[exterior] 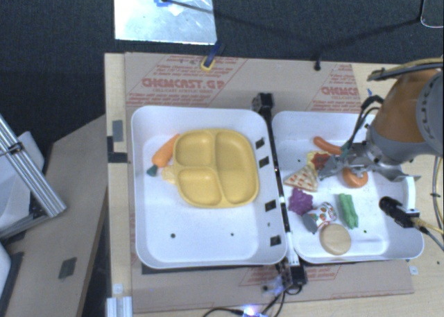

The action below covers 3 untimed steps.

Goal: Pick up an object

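Object to pick: none chosen yet, as judged; the small toy foods lie loose in the right bin [399, 239], none lifted.
Bench [229, 69]: brown board under two white bins side by side.
Left bin [149, 239]: holds a yellow divided plate [211, 168] with a toy carrot [164, 150] touching its far-left edge.
Arm [409, 114]: reaches in from the right, hanging over the far half of the right bin.
Gripper [338, 163]: low among the toys, just beside the pizza slice [302, 178] and the orange piece [355, 178]; whether the fingers are apart or together cannot be told, and nothing is seen between them.
Other toys: sausage [326, 145] far, purple piece [300, 201] and small can [318, 216] near the divider, green piece [347, 210], tan disc [336, 238] nearest.
Step in hand: likely the descent onto a target at the far side of the bin.
Next move: calls for closing on one toy squarely, then lifting straight up; crowded neighbours could spoil the grip.
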Each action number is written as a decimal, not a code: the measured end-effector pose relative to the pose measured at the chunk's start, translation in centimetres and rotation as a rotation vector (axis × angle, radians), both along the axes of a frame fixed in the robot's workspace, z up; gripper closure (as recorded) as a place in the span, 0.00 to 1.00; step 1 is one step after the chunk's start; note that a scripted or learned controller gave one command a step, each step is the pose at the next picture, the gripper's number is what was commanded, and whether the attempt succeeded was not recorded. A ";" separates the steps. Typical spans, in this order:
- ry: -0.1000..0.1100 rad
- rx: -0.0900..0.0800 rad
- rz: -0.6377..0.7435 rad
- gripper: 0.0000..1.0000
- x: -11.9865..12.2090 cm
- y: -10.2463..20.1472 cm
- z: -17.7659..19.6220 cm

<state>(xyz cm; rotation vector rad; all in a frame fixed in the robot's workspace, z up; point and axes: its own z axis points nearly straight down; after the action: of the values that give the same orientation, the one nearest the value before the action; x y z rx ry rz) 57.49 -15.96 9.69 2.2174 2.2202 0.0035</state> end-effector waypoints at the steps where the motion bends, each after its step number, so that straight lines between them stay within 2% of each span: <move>1: -0.001 0.000 0.000 1.00 0.0 0.0 0.9; 3: 0.002 0.000 0.003 1.00 0.0 -0.2 12.2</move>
<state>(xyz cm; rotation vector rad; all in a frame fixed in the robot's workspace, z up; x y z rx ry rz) 57.49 -16.21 21.90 2.2154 2.2240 0.0021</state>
